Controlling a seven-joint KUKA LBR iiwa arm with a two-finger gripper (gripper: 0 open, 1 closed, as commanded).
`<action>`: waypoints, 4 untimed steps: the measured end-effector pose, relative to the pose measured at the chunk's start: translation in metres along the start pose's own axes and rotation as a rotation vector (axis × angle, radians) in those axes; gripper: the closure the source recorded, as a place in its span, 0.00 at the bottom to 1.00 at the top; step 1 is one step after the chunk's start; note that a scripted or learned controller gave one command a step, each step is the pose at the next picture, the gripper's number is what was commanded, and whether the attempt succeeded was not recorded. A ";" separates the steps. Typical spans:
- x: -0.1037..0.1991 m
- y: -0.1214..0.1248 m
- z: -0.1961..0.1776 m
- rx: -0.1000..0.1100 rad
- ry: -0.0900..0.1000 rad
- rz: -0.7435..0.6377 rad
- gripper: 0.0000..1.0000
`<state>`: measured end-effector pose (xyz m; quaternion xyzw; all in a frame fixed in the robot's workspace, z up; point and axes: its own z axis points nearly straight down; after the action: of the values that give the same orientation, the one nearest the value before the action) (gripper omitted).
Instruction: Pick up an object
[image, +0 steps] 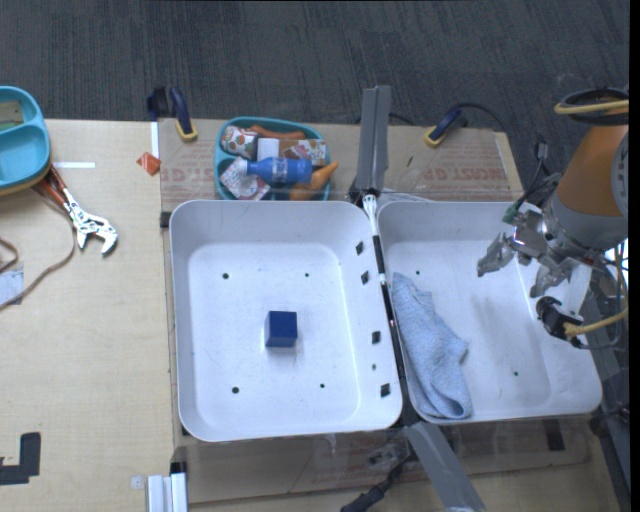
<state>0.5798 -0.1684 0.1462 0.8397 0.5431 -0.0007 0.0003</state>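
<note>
Jaws (520, 262) hanging over right bin (520, 385), their spread hard to tell, grey cloth (432, 350) lying crumpled, blue cube (282, 328) sitting in left bin (200, 300)

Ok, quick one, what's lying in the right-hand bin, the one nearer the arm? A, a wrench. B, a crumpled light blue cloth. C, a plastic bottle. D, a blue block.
B: the light blue cloth lies bunched along the right bin's left wall, while the blue block sits in the left bin.
</note>
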 end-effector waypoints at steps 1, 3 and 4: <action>0.000 0.000 -0.008 0.003 -0.002 -0.002 1.00; 0.064 0.009 -0.037 0.001 -0.001 0.542 1.00; 0.064 0.009 -0.045 0.003 -0.004 0.537 1.00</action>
<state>0.6139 -0.1134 0.1916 0.9537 0.3009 -0.0033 0.0003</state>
